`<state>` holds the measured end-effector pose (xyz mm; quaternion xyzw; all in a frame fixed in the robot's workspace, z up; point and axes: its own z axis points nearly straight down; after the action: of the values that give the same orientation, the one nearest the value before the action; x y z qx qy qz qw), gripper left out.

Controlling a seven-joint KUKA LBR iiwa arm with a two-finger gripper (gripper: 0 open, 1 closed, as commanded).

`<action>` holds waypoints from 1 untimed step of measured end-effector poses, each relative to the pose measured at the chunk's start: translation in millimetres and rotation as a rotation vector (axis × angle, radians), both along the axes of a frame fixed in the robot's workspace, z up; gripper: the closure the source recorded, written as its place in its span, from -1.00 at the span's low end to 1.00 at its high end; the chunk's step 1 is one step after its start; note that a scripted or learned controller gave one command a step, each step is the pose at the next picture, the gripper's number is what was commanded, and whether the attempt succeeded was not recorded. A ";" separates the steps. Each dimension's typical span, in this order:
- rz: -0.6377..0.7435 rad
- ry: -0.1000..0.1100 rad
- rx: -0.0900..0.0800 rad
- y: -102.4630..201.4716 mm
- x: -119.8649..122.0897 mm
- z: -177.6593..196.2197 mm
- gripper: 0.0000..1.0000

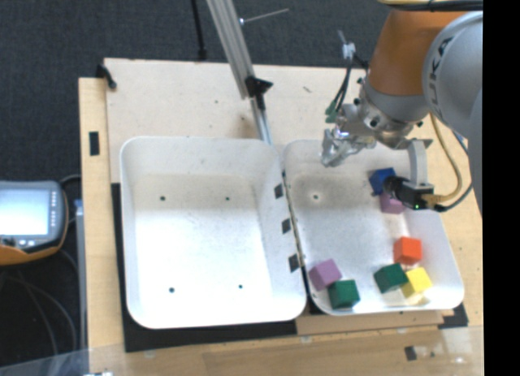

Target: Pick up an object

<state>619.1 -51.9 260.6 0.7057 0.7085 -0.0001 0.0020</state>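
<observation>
My gripper (335,153) hangs over the far left part of the right bin (357,212), above bare bin floor; I cannot make out how it stands, and nothing shows in it. A blue block (381,180) and a small purple block (392,203) lie to its right, near the bin's far right wall. Toward the front of the bin sit an orange block (408,249), a yellow block (418,280), a dark green block (390,277), a second green block (344,293) and a purple block (326,272).
The left bin (199,228) lies beside the right one, sharing a raised rim down the middle. A slanted aluminium post (231,41) rises behind the bins. A small screen device (28,216) sits off the bench at the left.
</observation>
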 end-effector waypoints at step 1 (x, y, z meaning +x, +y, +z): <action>-0.006 0.000 0.000 -27.2 10.8 7.3 1.00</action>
<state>629.9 -79.1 267.9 0.7078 0.7064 0.0001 0.0020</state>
